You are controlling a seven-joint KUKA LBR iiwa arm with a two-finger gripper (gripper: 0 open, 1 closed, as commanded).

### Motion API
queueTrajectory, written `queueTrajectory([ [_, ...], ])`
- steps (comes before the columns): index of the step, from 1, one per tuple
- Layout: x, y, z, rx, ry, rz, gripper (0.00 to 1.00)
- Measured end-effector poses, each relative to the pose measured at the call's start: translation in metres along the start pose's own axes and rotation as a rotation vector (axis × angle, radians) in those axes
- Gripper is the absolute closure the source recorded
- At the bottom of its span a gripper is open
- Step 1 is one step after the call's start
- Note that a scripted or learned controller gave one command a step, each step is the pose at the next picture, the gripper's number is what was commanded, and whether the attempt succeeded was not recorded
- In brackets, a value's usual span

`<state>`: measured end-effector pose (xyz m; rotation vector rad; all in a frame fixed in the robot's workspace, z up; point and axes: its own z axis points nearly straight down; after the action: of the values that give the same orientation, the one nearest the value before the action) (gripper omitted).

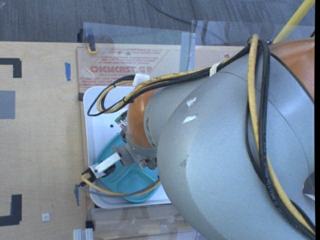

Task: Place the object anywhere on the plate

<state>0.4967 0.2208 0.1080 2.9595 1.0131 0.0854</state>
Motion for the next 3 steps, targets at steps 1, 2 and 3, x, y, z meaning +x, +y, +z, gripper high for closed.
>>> queueTrajectory([
  [1, 0.056, 0.055, 0.010, 0.031, -0.050, 0.348, 1.00],
  [2, 0.020, 0.009, -0.082, 0.025, -0.054, 0.174, 1.00],
  [3, 0.020, 0.009, -0.082, 0.025, -0.054, 0.173, 0.00],
])
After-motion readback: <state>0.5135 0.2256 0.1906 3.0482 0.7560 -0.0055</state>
